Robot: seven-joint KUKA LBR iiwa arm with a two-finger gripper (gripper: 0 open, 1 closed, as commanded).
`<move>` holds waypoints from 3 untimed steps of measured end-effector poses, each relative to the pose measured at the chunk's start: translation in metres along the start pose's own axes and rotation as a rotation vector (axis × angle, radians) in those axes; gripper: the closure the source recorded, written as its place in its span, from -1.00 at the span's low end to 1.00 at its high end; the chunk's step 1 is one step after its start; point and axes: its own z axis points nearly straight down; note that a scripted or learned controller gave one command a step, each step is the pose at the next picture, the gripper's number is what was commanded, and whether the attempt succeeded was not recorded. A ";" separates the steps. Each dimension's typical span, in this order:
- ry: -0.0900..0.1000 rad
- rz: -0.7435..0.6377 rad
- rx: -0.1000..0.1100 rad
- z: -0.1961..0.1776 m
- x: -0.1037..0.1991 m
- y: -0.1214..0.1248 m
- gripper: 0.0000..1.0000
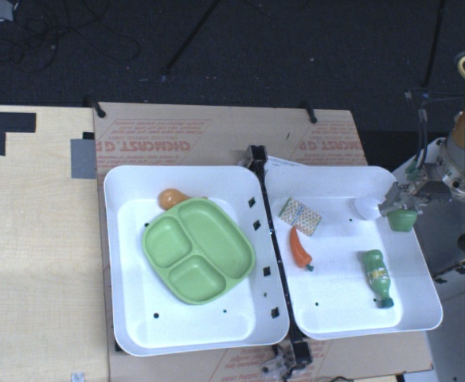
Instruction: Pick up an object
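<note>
The tool is hanging at the right bin's far right rim, pinching a small green cup between its fingers. A green bottle and orange carrot are lying in that bin.

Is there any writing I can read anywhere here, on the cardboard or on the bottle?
Brown cardboard sheet under the two white bins: red print lies upside down near its upper edge and again along its lower edge, too blurred to read with certainty.
Small green plastic bottle in the right bin: its label is too small to read.
Small patterned packet in the right bin: a dotted pattern, no legible words.
</note>
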 end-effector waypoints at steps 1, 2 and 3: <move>0.004 -0.003 0.007 0.012 0.056 -0.001 1.00; 0.004 -0.003 0.006 0.021 0.111 0.003 1.00; 0.004 -0.004 0.005 0.012 0.168 0.004 1.00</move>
